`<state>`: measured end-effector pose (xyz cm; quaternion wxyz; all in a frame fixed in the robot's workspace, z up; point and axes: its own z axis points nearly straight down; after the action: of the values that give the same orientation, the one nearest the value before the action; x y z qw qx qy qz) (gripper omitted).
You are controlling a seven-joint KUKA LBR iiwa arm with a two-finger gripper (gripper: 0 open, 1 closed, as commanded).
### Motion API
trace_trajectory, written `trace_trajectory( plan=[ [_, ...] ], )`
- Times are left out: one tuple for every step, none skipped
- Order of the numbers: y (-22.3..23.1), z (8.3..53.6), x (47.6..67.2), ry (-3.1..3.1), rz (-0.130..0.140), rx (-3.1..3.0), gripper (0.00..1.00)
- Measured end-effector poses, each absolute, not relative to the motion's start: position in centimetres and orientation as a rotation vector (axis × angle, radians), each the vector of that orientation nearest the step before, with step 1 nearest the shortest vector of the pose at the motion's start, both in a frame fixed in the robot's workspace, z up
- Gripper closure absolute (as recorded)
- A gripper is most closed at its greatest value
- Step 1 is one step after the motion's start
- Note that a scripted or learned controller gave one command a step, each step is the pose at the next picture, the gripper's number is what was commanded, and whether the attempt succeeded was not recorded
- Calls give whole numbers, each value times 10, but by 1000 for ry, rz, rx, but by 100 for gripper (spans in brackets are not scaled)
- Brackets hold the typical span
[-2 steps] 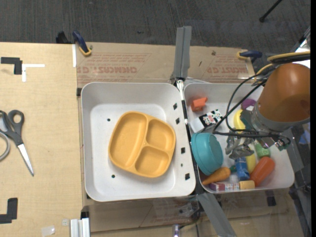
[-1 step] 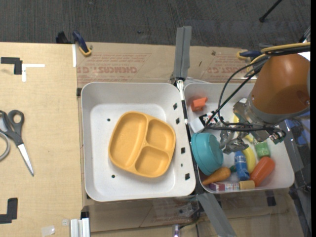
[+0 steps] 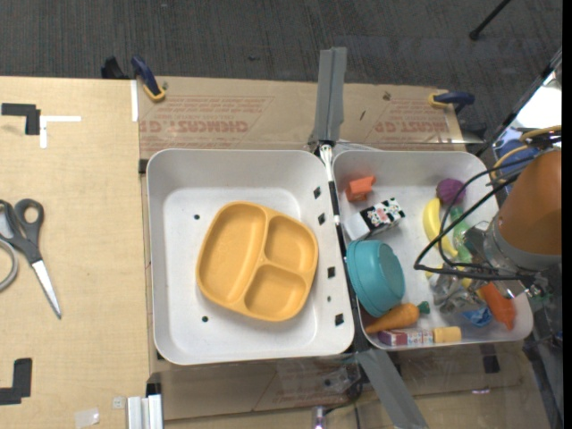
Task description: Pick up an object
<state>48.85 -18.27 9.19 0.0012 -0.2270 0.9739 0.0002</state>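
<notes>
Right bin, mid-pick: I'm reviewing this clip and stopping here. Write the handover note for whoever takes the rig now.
Tool: low over the right edge of the right bin, among the clutter there; finger state not readable, and nothing is visibly held.
Right bin holds: teal bowl, toy carrot, orange block, black-and-white patterned block, purple item, yellow banana-like item, marker-like stick.
Left bin: yellow divided plate lying flat.
Done: arm has reached into the bin.
Left: confirm a grasp, lift an object out.
</notes>
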Motion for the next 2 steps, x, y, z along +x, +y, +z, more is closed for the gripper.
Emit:
trace_trajectory(
  plan=[
    [-183, 92, 489, 3057, 0, -714, 0],
    [-120, 92, 509, 3092, -2, -540, 0]
  ],
)
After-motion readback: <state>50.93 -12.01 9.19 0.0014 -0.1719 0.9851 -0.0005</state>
